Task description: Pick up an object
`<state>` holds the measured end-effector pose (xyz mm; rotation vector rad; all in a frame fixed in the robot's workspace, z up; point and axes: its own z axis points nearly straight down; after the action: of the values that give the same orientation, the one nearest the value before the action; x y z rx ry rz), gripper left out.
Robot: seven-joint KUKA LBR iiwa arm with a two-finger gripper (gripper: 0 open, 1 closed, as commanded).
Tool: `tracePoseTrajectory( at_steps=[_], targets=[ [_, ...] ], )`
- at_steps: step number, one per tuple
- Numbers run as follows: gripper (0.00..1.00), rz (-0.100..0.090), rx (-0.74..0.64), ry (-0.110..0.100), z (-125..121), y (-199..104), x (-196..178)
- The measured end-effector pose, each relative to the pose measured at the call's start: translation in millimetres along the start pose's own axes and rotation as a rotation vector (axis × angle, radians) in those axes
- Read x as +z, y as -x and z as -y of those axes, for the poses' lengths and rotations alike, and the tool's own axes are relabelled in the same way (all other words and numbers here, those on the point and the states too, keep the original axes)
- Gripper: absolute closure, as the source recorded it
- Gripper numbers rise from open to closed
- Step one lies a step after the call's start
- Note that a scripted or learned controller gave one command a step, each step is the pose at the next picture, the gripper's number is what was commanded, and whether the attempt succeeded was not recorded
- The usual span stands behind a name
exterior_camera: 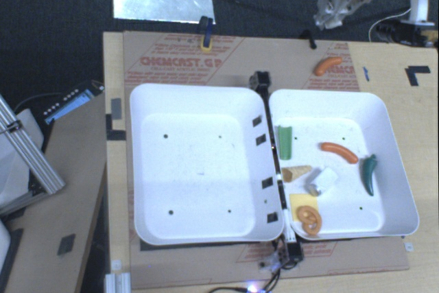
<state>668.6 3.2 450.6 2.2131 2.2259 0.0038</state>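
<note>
Camera view: fingers [329, 18] state unclear, hovering beyond bins, near stray sausage [328, 66].

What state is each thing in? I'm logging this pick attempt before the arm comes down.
gripper: raised beyond the bins, nothing between its fingers
orange sausage: lying in right bin
green block: lying flat, by divider
teal pepper: lying near right wall
second sausage: on the bench, outside the bins

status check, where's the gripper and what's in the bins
Gripper high above the bench, beyond the right bin, nothing between its fingers. Sausage, green pepper, pretzel lie in that bin. Second sausage outside on the bench.
</note>
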Motion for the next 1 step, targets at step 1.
tracePoseTrajectory(
  at_steps=[1],
  targets=[
    [1.00,0.000,0.001,-0.001,-0.2,-24.5,-20.3]
  ],
)
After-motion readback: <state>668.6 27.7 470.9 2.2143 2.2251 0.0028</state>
